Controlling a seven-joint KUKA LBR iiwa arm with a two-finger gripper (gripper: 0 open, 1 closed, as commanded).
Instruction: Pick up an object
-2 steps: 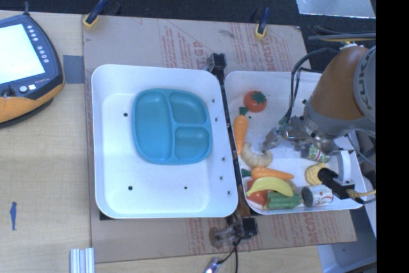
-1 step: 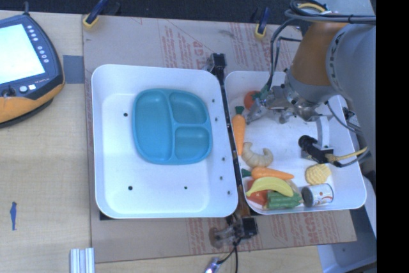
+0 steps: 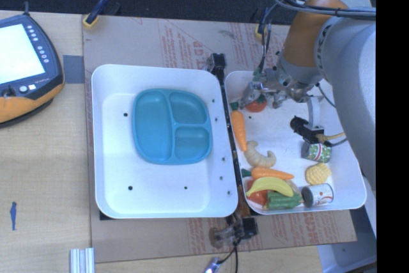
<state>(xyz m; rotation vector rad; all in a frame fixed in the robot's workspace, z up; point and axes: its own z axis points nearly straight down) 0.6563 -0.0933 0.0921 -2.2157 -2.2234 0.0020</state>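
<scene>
The right bin (image 3: 345, 198) holds several toy foods. My gripper (image 3: 265, 94) is low over the bin's far left corner, right above a small red tomato-like piece (image 3: 256, 106). Whether it touches that piece is hidden by the wrist. An orange carrot (image 3: 238, 130) lies along the left wall just in front of it. Nearer the front are a beige knobbly piece (image 3: 259, 155), a yellow banana (image 3: 271, 186), a green vegetable (image 3: 282, 202), a small tin (image 3: 317, 194), a yellow round piece (image 3: 317, 173) and a green can (image 3: 317, 151).
The left bin (image 3: 108, 195) carries a blue divided plate (image 3: 172, 125). A black divider clamp (image 3: 218, 62) sits between the bins at the back. A tablet in an orange case (image 3: 22, 64) lies at the far left of the bench. The arm's body (image 3: 345, 67) covers the right bin's far right.
</scene>
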